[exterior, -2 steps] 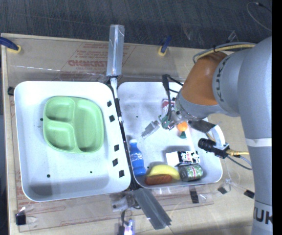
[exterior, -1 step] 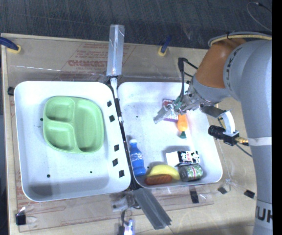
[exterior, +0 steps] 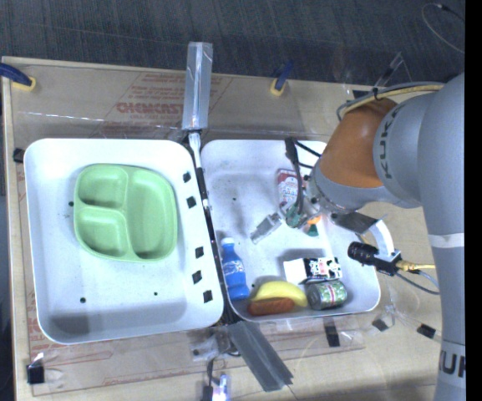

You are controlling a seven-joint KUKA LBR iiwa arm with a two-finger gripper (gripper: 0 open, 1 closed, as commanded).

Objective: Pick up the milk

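Note:
The milk point(exterior: 311, 267) is a small white carton with black cow patches. It lies near the front of the right bin point(exterior: 232, 174), just behind the banana and the can. My gripper point(exterior: 289, 210) hangs over the middle of the right bin, under the orange wrist band, a short way behind the milk and apart from it. Red-and-white and green bits show right at the gripper; what they are is unclear. Nothing of the milk is inside the gripper.
A blue bottle point(exterior: 233, 269) lies along the right bin's left wall. A yellow banana point(exterior: 279, 291), a brown sausage point(exterior: 271, 306) and a green-red can point(exterior: 327, 293) crowd the front edge. A green divided plate point(exterior: 126, 211) sits in the left bin point(exterior: 48, 307).

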